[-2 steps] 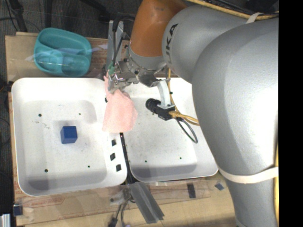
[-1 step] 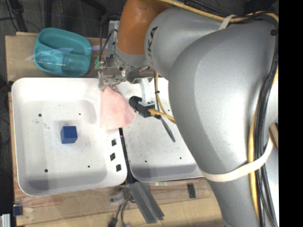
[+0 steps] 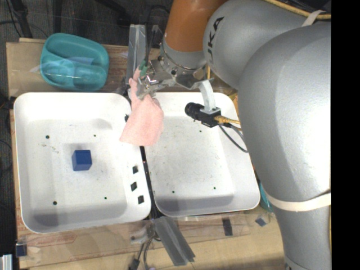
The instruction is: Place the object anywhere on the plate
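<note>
Camera view
Arm: the grey arm with its orange band reaches in from the right and bends down over the seam between the two bins.
Gripper point(image 3: 142, 83): it hangs above the far end of the seam, near the back rims of both bins.
Fingers: they are pinched together on the top edge of a pink cloth point(image 3: 143, 122), which bunches up between them.
Pink cloth: it hangs down from the fingers, loose and slightly folded, with its lower edge over the seam and the inner rim of the left bin point(image 3: 34, 111).
Blue cube point(image 3: 82, 160): it sits alone on the floor of the left bin, well apart from the cloth.
Right bin point(image 3: 236, 198): its floor is speckled.
Teal bowl point(image 3: 74, 61): it rests on the bench point(image 3: 121, 58) behind the left bin.
</note>
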`<move>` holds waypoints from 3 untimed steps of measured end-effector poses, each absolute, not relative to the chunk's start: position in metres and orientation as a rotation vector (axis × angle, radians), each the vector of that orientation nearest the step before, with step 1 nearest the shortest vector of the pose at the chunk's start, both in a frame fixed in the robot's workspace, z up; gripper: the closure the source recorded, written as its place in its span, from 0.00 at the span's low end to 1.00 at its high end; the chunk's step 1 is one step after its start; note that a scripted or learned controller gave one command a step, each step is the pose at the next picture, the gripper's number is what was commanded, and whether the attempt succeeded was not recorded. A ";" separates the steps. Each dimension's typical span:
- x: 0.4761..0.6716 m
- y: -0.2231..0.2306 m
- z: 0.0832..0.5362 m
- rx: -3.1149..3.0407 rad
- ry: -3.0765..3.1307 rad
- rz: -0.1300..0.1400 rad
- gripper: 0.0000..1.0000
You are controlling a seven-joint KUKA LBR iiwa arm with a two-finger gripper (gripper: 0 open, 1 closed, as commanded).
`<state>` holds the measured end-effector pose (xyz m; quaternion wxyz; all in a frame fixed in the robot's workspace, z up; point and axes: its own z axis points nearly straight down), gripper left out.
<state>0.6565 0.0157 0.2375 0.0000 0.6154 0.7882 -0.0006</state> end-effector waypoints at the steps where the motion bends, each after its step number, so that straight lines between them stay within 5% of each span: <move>1: 0.656 0.016 0.237 1.933 2.477 -0.002 0.00; 2: 0.657 0.017 0.247 1.927 2.482 -0.004 1.00; 3: 0.577 0.058 0.234 1.794 2.581 -0.004 1.00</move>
